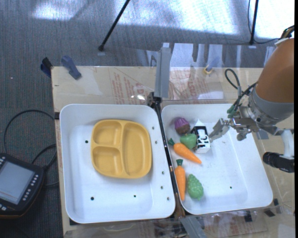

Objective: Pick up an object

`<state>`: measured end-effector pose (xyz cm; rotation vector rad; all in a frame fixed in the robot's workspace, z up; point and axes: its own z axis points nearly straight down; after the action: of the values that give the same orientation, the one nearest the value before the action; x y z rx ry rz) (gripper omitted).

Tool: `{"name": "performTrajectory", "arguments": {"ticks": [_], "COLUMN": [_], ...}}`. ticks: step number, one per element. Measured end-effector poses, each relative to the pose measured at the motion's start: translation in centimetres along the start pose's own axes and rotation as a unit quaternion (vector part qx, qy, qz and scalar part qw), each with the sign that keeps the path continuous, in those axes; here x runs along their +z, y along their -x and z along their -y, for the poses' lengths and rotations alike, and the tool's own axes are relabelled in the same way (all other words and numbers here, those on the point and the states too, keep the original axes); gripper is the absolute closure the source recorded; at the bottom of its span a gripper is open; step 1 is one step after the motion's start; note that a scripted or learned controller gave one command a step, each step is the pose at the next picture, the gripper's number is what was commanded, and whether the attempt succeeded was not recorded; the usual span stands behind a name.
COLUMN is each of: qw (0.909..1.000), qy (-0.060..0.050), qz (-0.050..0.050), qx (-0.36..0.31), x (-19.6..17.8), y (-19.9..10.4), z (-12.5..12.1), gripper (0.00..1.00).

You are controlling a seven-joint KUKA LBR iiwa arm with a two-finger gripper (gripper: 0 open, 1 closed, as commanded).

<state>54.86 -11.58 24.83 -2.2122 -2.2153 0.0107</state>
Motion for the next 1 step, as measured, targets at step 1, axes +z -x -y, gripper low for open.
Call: {"name": "performTrajectory", "arguments": {"ticks": [1], "qw": [0.9994], "qy": [0.002], "qz": [0.000], "qx": [0.035], "x": [15.37], "y": [2.14], "z": [-7.24], "gripper": [0.00]}}
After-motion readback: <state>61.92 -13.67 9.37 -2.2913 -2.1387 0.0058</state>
